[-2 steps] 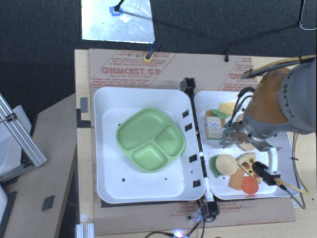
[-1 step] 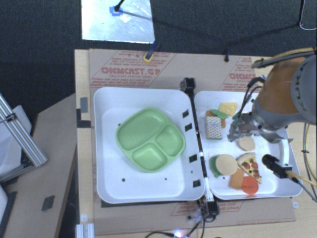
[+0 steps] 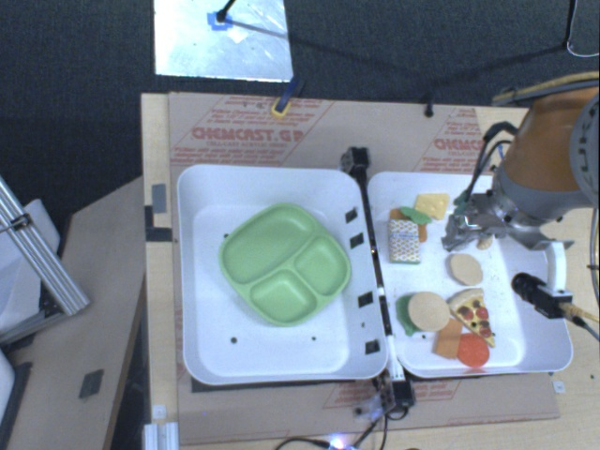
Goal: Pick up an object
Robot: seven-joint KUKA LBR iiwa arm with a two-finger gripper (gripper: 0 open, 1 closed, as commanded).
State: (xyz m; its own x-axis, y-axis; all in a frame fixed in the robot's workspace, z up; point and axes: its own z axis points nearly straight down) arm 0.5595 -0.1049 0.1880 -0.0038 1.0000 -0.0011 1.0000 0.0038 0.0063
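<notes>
Robotics lab: arm [image 3: 553, 148], bench bins [image 3: 272, 181].

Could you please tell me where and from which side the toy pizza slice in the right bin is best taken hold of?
I would grip the pizza slice across its narrower lower half, coming straight down from above. It lies flat, crust end up-left, tip pointing down-right. The bun sits close on its left and the tomato and an orange piece crowd its tip, so closing across the slice's free right edge looks safest.
</notes>
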